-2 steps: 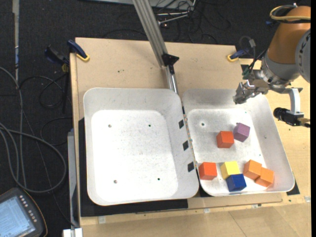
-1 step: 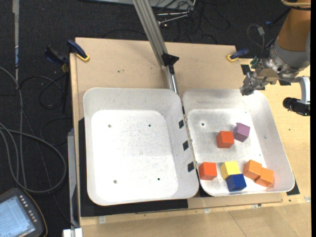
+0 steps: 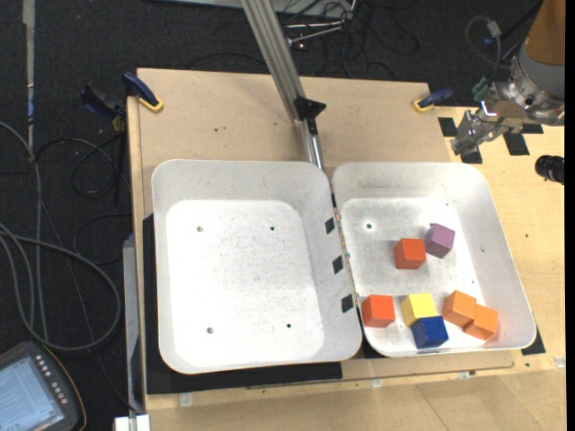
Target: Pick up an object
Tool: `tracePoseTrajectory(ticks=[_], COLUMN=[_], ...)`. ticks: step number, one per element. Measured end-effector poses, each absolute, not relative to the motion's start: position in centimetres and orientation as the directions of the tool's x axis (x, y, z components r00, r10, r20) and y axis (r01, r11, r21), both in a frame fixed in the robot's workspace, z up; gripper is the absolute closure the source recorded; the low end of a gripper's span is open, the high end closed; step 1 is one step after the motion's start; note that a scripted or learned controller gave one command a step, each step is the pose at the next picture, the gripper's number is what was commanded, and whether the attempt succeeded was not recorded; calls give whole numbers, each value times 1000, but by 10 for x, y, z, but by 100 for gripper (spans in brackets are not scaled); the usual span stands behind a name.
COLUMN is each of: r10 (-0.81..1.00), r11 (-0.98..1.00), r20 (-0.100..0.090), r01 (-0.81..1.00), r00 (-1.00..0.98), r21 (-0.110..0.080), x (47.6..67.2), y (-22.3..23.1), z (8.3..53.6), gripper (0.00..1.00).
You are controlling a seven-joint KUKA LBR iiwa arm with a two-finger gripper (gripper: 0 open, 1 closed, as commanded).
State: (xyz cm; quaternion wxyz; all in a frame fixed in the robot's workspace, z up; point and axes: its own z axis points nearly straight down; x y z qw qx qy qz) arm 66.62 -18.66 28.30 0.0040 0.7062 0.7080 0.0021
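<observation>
The right bin (image 3: 490, 206) holds several small blocks. A purple cube (image 3: 439, 239) and a red-orange cube (image 3: 410, 253) sit near its middle. Along its near side lie an orange cube (image 3: 378, 310), a yellow cube (image 3: 418, 306), a blue cube (image 3: 430, 331) and two orange blocks (image 3: 473, 314) touching each other. My gripper (image 3: 469, 142) hangs beyond the bin's far right corner, over the wooden bench, well apart from every block. I see nothing in it.
The left bin (image 3: 238, 268) lies beside the right one. A slanted metal pole (image 3: 278, 48) comes down to the gap between the bins' far edges. Clamps (image 3: 144, 92) sit at the bench's far corners. A screen (image 3: 27, 393) is at the bottom left.
</observation>
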Motion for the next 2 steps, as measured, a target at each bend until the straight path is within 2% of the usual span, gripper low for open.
tracePoseTrajectory(ticks=[1, 2], r10=[1000, 1000], r11=[6, 8], r20=[1, 2], r01=[1000, 1000], r00=[-6, -8], r21=[-1, -1], x=[655, 634], y=[-143, -91], z=[268, 270], gripper=[100, 100])
